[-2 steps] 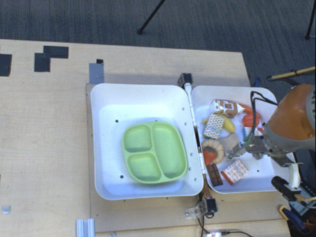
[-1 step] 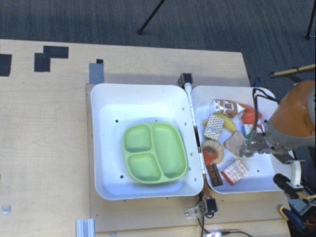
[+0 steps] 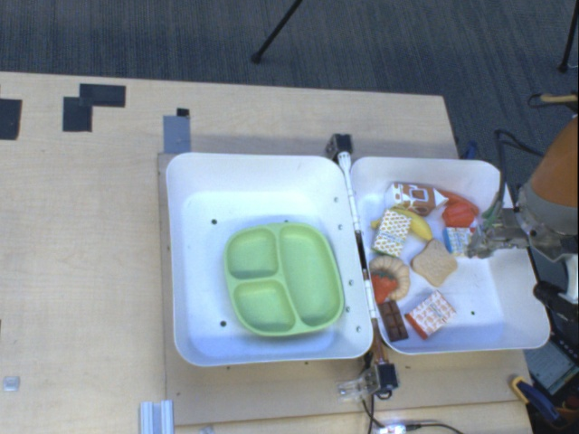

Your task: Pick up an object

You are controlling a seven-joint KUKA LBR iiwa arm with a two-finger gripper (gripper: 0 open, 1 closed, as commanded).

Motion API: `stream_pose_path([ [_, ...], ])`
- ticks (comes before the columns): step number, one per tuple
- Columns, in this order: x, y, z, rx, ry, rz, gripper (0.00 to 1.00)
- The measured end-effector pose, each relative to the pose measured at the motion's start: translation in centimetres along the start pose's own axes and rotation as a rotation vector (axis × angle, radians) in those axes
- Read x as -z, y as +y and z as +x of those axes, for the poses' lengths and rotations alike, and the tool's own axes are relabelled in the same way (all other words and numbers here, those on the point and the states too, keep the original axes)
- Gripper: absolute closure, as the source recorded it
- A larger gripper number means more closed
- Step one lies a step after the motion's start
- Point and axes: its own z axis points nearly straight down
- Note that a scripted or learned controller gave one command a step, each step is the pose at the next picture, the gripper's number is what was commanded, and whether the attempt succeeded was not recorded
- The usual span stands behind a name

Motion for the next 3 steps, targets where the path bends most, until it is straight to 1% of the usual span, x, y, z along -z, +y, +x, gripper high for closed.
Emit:
stream_pose_path([
  [1, -1.8, 3.2, 0.1, 0.005, 0.001, -0.001, 1.0],
  [2, -3.2, 8.8, 7.2, 0.004, -0.001, -0.011, 1.0],
  [3, -2.0, 9.0, 7.2, 0.01, -0.003, -0.016, 1.0],
])
